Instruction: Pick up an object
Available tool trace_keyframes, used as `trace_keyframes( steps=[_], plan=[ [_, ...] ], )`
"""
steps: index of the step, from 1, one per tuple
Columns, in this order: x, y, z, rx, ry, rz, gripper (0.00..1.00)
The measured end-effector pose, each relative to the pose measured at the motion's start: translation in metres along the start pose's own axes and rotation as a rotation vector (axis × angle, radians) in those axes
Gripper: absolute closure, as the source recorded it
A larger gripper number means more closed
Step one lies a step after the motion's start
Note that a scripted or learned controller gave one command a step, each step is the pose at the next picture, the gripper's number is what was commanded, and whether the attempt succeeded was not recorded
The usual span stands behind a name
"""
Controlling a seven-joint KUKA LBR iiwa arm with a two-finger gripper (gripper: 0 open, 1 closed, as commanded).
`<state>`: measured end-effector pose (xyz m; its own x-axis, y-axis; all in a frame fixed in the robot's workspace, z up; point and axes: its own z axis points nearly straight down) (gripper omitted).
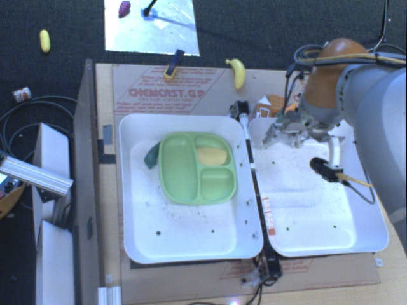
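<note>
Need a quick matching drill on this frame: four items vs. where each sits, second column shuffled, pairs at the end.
Things:
1. green divided plate
2. banana
3. gripper
4. yellow block

Places:
A. over the right bin's far left corner
B. in a plate compartment
C. in the left bin
D. on the cardboard beyond the bins

Pairs: 1-C, 2-D, 3-A, 4-B

A divided plate (191,183) lies in the left bin (137,234), beside the right bin (331,234).
</note>
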<state>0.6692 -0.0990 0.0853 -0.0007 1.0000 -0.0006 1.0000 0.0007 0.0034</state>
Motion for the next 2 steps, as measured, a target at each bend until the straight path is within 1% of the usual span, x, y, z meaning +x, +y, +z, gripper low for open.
trace_keyframes(
  steps=[1,2],
  plan=[
    [-0.014,-0.002,0.000,0.000,-0.001,0.000,0.00],
    [0.005,0.000,0.000,0.000,0.001,-0.005,0.00]
  ],
)
